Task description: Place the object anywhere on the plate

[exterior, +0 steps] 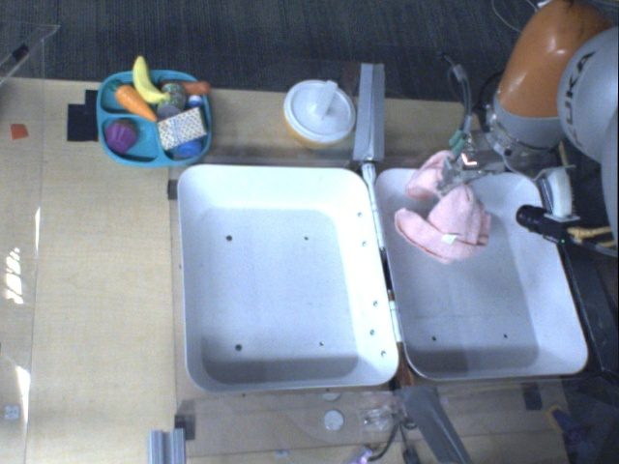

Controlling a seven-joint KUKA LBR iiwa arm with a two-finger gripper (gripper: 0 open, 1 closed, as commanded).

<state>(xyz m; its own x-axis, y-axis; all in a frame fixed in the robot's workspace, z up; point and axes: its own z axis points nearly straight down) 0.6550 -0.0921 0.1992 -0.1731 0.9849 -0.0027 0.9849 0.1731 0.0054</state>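
Note:
A crumpled pink cloth (450, 222) lies in the back of the right white bin (503, 336). One bunched corner of it is pulled up toward the arm. My gripper (458, 165) sits right at that raised corner, shut on it, with most of the cloth hanging below and to the left. The blue divided plate (108, 112) stands on the bench at the far back left, outside both bins. It holds toy food: a banana, a carrot, a purple piece and a speckled block.
The left white bin (280, 278) lies between the cloth and the plate. A white and yellow bowl (319, 112) stands behind it, beside a grey metal post (368, 114) at the bins' divide. The arm's orange band (546, 37) looms at the back right.

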